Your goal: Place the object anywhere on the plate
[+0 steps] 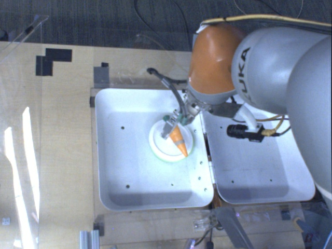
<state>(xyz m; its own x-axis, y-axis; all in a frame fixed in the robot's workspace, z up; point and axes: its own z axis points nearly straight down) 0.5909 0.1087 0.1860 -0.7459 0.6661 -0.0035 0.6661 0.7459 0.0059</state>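
A small round white plate with a pale green rim lies in the middle right of the left bin. An orange carrot-shaped object rests on the plate, its point toward the front right and its green top toward the back. My gripper hangs right over the carrot's green end, close above the plate. The big grey arm with its orange band reaches in from the right and hides the gripper's upper part.
The right bin lies under the arm, with a black cable connector hanging over it. A narrow seam divides the two bins. Bare wooden bench spreads to the left, and black cables loop behind the bins.
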